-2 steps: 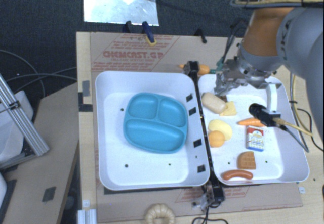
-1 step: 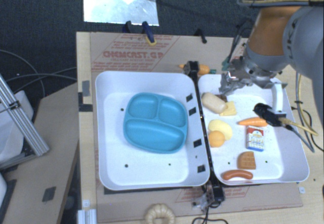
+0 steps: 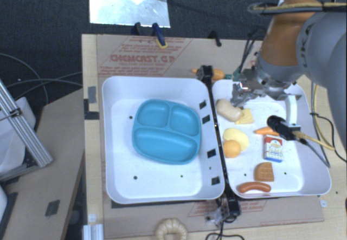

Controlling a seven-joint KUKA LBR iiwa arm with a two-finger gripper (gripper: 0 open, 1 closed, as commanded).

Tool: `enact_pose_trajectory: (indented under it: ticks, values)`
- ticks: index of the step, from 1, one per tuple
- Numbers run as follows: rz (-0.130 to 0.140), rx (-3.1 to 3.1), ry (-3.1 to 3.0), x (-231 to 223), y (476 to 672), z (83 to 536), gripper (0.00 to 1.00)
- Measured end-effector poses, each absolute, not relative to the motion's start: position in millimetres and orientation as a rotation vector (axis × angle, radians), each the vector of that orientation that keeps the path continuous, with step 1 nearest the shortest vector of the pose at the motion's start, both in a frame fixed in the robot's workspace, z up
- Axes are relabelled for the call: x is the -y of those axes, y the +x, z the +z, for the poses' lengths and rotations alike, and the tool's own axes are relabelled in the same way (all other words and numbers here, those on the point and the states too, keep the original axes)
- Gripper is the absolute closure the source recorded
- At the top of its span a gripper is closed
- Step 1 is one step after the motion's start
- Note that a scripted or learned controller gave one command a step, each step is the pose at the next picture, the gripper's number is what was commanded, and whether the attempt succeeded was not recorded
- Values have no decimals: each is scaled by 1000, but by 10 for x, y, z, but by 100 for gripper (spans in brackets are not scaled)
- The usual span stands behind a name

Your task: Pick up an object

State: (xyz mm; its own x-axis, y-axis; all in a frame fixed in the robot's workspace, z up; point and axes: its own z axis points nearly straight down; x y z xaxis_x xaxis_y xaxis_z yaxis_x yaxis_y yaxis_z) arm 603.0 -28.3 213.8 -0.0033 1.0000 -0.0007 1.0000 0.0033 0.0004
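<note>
My gripper [image 3: 240, 98] hangs over the far left part of the right bin [image 3: 312, 171], just above and slightly right of a beige bread roll [image 3: 227, 110]. A pale yellow cheese wedge [image 3: 245, 118] lies right below the gripper. Nearer the front are a yellow fruit [image 3: 237, 136], a small orange [image 3: 232, 149], a carrot piece [image 3: 265, 131], a red, white and blue carton [image 3: 274, 149], a brown toast slice [image 3: 264, 171] and a sausage [image 3: 254, 187]. I see nothing held by the gripper.
The left bin [image 3: 116, 174] holds a blue divided plate [image 3: 167, 130]. A black cable connector [image 3: 282, 127] reaches over the right bin. An orange item [image 3: 217, 75] lies beyond the bins, and a beige ring [image 3: 171, 228] lies at the bench's front edge.
</note>
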Motion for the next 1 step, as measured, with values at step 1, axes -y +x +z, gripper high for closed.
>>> enact_pose_trajectory:
  ticks: [1]
  values:
    - [3,-2225,2214,274,6129,2180,100]
